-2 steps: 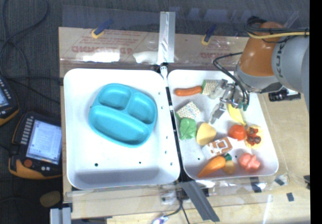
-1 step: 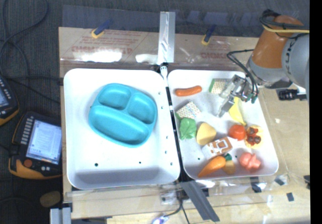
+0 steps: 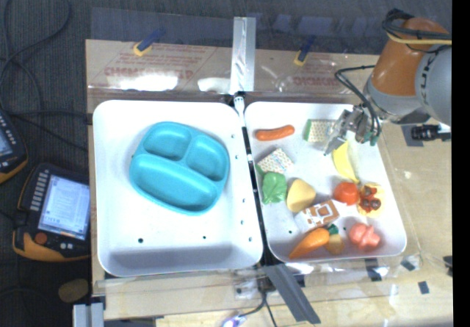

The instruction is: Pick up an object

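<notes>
Camera view: the jaws' opening cannot be determined; the gripper (image 3: 351, 129) is blurred above the right bin (image 3: 393, 204), beside the banana (image 3: 345, 162). No object is seen held.

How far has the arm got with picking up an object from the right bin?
Done: the claw has reached the top of the right bin, hanging between the green-patterned block and the banana. In hand: nothing shows between its fingers; the toys lie on the bin floor. Left: close on an item, likely the banana or block nearest it, and lift. The blue tray sits in the left bin.
</notes>
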### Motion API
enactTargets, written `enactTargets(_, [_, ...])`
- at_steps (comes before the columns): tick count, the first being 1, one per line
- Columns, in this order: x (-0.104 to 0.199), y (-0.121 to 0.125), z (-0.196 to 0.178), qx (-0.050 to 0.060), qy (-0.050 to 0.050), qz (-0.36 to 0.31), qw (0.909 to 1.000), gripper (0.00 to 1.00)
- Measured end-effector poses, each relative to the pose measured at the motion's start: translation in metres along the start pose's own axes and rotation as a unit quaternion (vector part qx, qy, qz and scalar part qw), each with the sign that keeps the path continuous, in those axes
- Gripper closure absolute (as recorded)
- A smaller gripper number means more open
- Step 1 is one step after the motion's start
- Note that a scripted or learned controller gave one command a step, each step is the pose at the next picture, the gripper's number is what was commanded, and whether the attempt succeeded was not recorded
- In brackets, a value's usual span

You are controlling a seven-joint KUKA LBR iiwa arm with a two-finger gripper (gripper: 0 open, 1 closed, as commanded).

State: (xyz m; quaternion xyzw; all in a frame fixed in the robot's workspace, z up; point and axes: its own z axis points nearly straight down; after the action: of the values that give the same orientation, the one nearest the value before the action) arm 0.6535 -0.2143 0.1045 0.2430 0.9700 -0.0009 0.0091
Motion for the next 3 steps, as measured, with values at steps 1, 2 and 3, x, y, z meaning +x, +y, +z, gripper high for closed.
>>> enactTargets(1, [0.011,-0.011,0.013,0.000,0.001,-0.079,0.9969,1.00])
enactTargets(2, [0.005,0.019,-0.165,0.001,0.006,-0.128,0.9918,1.00])
enactTargets(3, [0.071,-0.016,-0.132,0.001,0.008,-0.018,0.9998,1.00])
